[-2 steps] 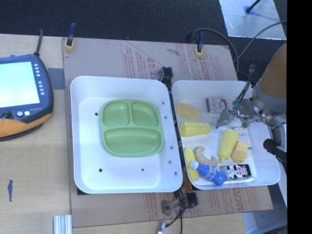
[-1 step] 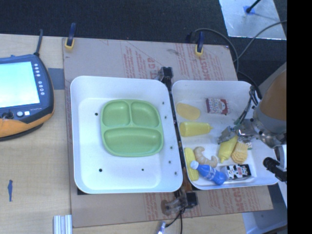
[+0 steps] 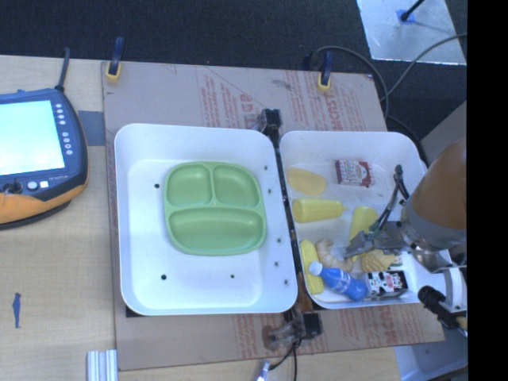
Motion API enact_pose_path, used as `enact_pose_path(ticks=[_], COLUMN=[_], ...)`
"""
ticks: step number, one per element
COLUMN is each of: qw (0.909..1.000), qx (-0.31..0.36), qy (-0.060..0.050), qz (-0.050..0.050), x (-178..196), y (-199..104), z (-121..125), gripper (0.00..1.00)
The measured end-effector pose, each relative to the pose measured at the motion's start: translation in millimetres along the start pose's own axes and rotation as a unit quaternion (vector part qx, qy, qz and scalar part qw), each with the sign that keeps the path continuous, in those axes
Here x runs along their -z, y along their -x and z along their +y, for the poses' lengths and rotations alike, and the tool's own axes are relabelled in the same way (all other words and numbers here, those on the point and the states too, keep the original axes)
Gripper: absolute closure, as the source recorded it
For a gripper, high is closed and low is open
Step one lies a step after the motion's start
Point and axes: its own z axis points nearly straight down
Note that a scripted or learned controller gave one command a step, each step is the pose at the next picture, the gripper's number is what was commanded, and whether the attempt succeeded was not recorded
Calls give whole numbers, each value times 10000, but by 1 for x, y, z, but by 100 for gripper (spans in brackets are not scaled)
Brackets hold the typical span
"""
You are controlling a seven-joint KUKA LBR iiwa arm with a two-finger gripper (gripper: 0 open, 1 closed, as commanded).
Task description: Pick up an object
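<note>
Two white bins (image 3: 127, 213), one green plate (image 3: 214, 209) – tool (image 3: 361, 244), grip state unclear, among yellow items

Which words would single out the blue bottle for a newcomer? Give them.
Look in the right-hand shallow white bin, the one crowded with small items, not the bin holding the green divided plate. Go to its near edge, beside the wall between the bins. There lies the small blue plastic bottle with a white cap, the lone blue item among yellow neighbours.

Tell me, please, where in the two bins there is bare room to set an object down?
The left bin has bare floor around the green divided plate, widest along its near edge. The right bin is crowded: yellow pieces, a blue bottle and the gripper fill its near half; a bare patch remains behind the small packet.
</note>
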Motion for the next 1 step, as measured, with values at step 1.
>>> enact_pose_path(ticks=[1], qw=[10000], qx=[17], qy=[2], qz=[9], x=[0], y=[-36], z=[84], gripper=[0])
